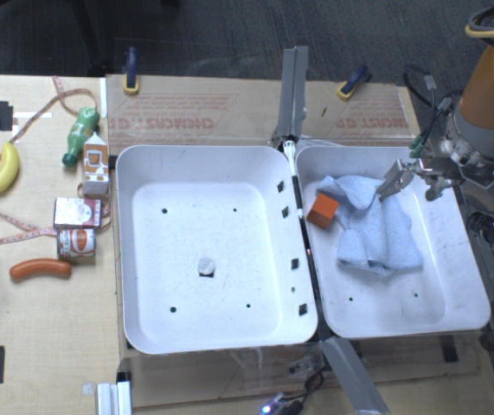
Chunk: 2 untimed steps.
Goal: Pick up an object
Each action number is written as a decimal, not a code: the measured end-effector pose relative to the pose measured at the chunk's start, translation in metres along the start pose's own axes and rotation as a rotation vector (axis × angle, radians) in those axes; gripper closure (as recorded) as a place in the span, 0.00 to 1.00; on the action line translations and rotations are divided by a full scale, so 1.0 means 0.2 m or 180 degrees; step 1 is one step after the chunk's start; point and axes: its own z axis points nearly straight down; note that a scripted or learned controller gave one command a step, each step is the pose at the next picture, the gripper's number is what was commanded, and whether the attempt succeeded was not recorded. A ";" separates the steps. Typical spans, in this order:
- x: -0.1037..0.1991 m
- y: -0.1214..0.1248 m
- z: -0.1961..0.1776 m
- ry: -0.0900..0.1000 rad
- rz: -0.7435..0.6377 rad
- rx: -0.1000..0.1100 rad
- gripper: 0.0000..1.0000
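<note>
Blue crumpled cloth (369, 223) lies in the right white bin (454, 305), an orange block (323, 209) touching its left edge. Above the cloth's upper right, the pincer (413, 180) hangs with fingers apart, holding nothing. Best to descend squarely over a raised fold before closing.

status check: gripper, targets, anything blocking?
Gripper open, over right bin, holding nothing. Blue cloth just below it; orange block at cloth's left edge. Small white piece in left bin. Nothing blocking.
</note>
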 end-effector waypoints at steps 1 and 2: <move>0.05 0.32 0.67 0.0000 -0.0025 0.0002 0.00; -0.18 0.10 0.76 -0.0001 -0.0237 -0.0009 0.00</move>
